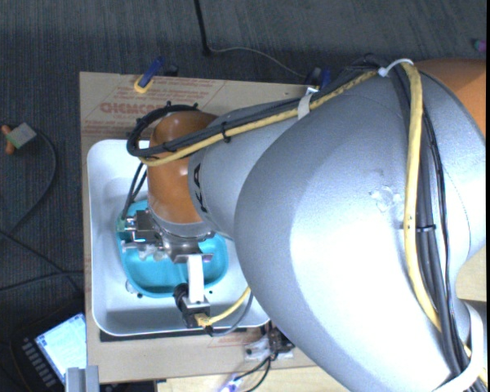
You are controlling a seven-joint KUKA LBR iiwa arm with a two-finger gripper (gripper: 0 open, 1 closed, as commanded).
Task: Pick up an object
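Camera view: the arm (343,219) reaches way over from the right, wrist pointing straight down into the left white bin (102,219). A turquoise plastic thing (143,272) sits near the bin's middle, right under the hand (159,239). It looks light, stiff and a bit slick, so I'd grab its rim. Can't tell how the hand is set, since the wrist hides it.

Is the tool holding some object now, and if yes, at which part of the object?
It cannot be told. The tool is low over a blue object in the white bin, but the wrist hides the contact.
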